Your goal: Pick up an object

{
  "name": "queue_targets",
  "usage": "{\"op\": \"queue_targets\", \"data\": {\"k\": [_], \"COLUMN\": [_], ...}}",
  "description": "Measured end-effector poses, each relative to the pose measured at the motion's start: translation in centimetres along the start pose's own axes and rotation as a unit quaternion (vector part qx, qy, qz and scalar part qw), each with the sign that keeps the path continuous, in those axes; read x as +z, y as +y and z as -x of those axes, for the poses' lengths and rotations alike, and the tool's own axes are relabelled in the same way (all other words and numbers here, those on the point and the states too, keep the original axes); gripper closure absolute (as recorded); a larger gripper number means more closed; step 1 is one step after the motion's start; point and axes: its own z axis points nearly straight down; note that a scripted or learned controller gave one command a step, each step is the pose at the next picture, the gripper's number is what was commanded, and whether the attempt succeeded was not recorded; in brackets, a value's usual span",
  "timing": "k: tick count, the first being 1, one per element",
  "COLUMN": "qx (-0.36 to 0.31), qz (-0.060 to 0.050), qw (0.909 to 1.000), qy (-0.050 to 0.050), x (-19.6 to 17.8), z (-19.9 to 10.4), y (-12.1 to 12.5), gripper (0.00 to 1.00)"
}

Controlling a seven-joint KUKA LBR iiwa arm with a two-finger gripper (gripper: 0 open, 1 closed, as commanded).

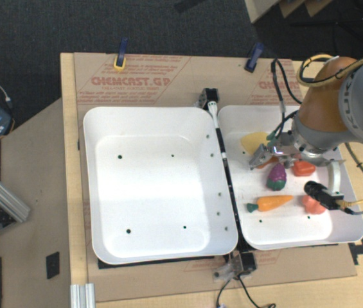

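Purple toy (276, 176) just below end effector (266, 156), right bin (284, 235).

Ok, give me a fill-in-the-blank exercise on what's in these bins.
1. The toy carrot lies in the ____ bin.
2. The purple and green toy lies just ____ the carrot in the view.
3. The hand sits over the ____ toy.

Missing: right; above; yellow
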Motion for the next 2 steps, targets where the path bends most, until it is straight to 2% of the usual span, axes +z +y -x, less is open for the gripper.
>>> {"op": "queue_targets", "data": {"k": [1, 2], "qx": [0.0, 0.002], "qz": [0.001, 0.002], "qw": [1.0, 1.0], "qy": [0.0, -0.001], "x": [0.3, -0.8], "z": [-3.3, -3.1], "y": [3.4, 3.3], "gripper": [0.0, 1.0]}}
